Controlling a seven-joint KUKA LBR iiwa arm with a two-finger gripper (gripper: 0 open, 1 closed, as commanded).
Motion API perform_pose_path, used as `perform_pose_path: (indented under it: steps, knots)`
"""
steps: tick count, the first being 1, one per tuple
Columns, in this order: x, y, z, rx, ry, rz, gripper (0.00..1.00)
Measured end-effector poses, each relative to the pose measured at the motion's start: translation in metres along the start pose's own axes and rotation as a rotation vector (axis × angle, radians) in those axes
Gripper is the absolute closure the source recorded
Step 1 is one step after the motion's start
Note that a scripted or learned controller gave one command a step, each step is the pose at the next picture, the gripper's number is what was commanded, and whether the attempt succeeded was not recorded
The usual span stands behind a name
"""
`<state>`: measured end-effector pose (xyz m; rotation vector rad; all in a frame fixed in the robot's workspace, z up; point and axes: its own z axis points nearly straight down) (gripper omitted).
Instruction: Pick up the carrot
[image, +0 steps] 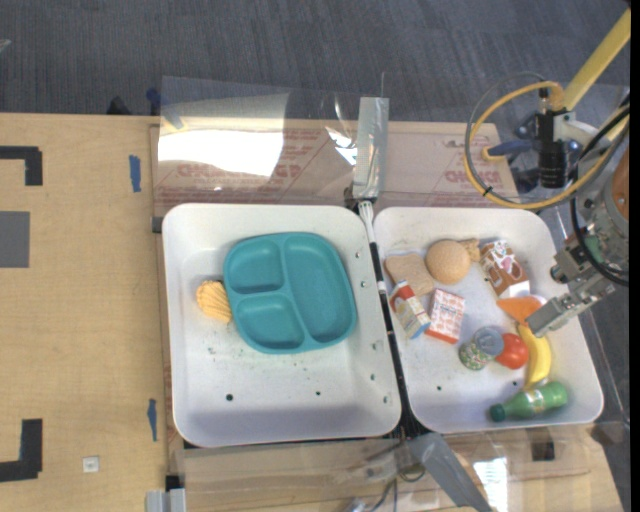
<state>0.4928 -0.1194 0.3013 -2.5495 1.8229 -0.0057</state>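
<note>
I see grey two-finger gripper (553, 316) at right bin's (585, 400) right edge; finger state: cannot tell. Small orange plastic carrot (519, 305) lies just left of tip, long axis roughly left-right.

Arm (598, 245) at frame's 3 o'clock edge: grey metal housing, dull finish, partly cropped. Orange patch (619, 192) at arm's 1 o'clock. Grey bracket parts with small screws near wrist. Gripper (556, 312) at arm's 7 o'clock: slim grey bar-shaped piece, blocky grey mount above. Thin dark cables loop beside housing
</note>
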Motion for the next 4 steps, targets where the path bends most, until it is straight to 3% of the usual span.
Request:
perform_pose_path:
  steps: [1, 2, 3, 4]
  knots:
    - [0.073, -0.009, -0.104, -0.002, 0.003, -0.119, 1.0]
    - [0.023, -0.034, -0.019, -0.01, -0.009, -0.174, 1.0]
    - [0.076, -0.011, -0.19, 0.002, 0.009, -0.226, 1.0]
    - [0.022, -0.056, -0.087, -0.009, -0.01, -0.317, 1.0]
